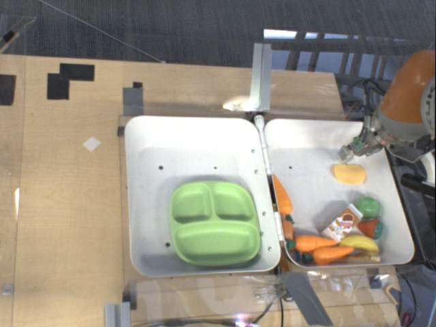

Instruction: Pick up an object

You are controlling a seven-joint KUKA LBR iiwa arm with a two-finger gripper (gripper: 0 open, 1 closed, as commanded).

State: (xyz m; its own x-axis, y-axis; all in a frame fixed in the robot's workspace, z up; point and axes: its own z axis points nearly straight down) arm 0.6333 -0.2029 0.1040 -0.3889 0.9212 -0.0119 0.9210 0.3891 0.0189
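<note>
No brand name or lettering can be read anywhere; the small carton (343, 224) in the right bin (306, 148) carries a red, orange and white print, too small to make out. The carton lies tilted among a cluster of glossy plastic toy foods at the bin's near right corner: a yellow banana (361, 242) just beside it, a green rounded vegetable (368, 206) above, and two orange carrots (320, 244) with green tips along the near wall. Another orange carrot (283, 197) lies against the divider between the bins. Apart from the cluster, on bare white floor, sits a flat, pale yellow oval piece (349, 174), smooth and matte.

The gripper (354, 148) hangs at the right bin's far right, just above and beside the yellow oval piece; its metal jaws point down toward the bin floor with nothing between them, and how wide they stand cannot be told. Behind it rises the arm's orange band (409, 87).

The left bin (157, 142) is shallow white moulded plastic with rounded corners, holding a light green tray (214, 222) with three compartments, two small and one long. Both bins rest on a pale wood-grain surface (61, 196) marked with black squares.
</note>
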